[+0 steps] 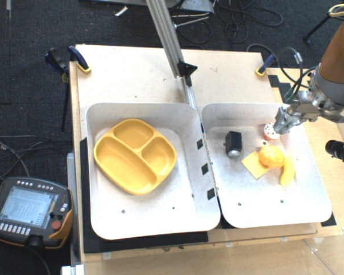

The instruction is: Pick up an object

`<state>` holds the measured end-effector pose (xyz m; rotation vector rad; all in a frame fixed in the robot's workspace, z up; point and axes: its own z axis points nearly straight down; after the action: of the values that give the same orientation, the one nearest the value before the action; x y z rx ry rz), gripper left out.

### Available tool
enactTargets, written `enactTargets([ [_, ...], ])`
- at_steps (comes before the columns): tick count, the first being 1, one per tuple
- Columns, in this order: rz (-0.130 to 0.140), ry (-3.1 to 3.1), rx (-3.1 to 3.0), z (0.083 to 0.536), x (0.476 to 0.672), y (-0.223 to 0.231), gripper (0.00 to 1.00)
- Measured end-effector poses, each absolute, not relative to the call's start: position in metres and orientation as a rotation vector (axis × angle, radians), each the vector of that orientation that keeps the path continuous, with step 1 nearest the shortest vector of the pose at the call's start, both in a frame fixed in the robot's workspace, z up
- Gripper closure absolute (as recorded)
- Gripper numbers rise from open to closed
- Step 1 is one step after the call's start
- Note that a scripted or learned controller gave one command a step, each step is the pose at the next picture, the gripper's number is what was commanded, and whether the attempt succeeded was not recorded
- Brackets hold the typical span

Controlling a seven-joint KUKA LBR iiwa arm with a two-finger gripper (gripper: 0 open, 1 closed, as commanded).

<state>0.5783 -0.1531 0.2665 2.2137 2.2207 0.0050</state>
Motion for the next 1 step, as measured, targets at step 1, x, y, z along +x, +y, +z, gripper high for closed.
enactTargets([
  [1,0.001,2.232,2.213,0.2638,0.5754,-0.0933,1.0],
])
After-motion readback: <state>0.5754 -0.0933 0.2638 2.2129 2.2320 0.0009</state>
